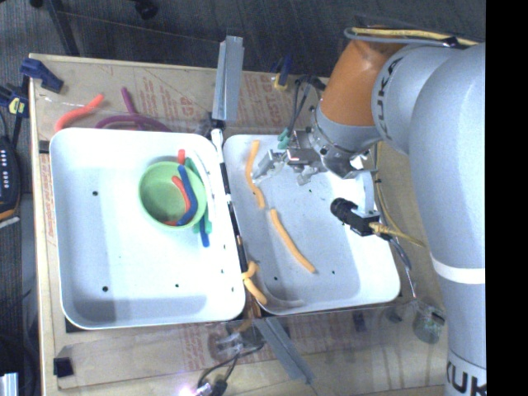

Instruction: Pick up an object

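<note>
Grey arm, nearest the lens, fills the right side and bends down over the right bin's far half. Its gripper hangs low above the bin floor near the far-left corner. The fingers stand apart, with nothing between them.

Just left of the gripper, a curved orange strip runs along the bin's left wall, close to the rim. A second orange strip lies slantwise on the open floor in the bin's middle, well apart from every wall, with bare white around it. A third orange piece sits wedged at the near-left corner, against the rim where the two bins meet.

The left bin holds a green bowl with red, blue and green strips draped over its right edge; wide bare floor surrounds the bowl.

On the worktop beyond the left bin lie a red strip and a purple strip.
</note>
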